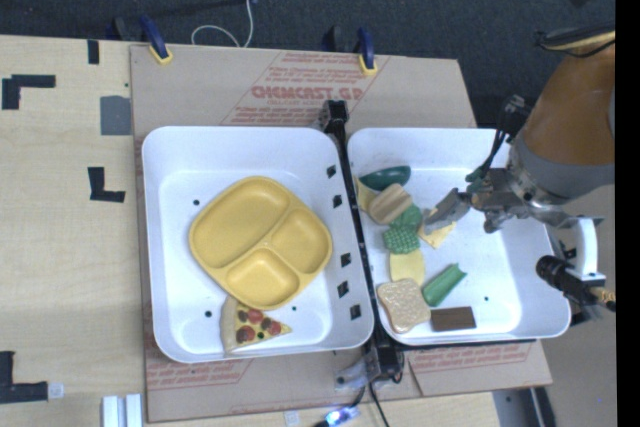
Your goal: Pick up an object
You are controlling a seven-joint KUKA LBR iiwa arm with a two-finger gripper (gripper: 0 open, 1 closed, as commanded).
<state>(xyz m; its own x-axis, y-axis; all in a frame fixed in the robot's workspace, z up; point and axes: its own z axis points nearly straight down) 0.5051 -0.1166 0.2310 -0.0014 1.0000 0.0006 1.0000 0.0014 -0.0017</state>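
Approach step: the gripper (447,208), jaws' state impossible to tell, hangs at three o'clock of the right bin (500,147) beside the yellow wedge (437,234); next, descend and close.

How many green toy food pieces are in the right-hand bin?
3: a dark green piece at the bin's top left, a green waffle-textured piece mid-pile, and a green piece lower down beside the bread slice. Others may be hidden.
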